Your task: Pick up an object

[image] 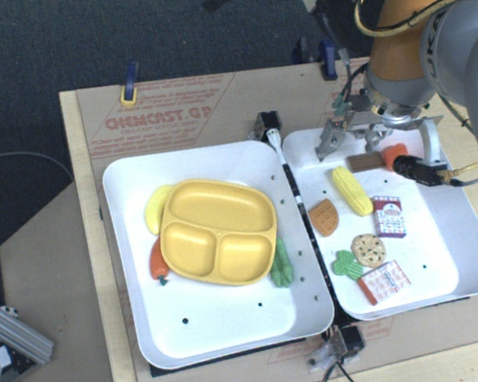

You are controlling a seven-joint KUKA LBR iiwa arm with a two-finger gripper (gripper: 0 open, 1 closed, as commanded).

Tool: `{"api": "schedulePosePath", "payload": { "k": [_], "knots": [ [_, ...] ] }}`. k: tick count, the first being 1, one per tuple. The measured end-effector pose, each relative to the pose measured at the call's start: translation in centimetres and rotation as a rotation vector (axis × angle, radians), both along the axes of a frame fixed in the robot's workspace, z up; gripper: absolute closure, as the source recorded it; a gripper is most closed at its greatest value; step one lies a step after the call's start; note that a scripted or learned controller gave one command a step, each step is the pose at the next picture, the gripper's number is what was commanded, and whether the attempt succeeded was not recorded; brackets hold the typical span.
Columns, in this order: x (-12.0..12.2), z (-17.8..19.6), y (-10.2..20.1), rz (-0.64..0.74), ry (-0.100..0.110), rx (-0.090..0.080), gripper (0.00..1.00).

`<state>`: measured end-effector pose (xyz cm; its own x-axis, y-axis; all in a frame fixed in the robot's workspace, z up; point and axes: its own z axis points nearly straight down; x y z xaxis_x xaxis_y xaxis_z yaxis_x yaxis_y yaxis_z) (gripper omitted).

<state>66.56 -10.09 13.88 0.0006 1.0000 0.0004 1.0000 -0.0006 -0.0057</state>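
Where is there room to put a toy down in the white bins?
Left bin: the bare front strip below the yellow tray. Right bin: the bare right side, past the small red carton. It is crowded around the corn, cookie and the gripper.

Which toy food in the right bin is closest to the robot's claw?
The yellow corn cob. It lies just below the gripper, at the top of the right bin, while the cookie and bread slice sit farther down.

Banana (157, 208) and carrot (158, 261) half under yellow tray (218, 231)
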Motion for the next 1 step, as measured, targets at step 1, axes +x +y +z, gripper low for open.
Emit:
{"api": "schedulePosePath", "payload": {
  "k": [1],
  "knots": [
    [-0.04, -5.27, 0.08, 0.001, -0.002, 0.000, 0.00]
  ]
}}
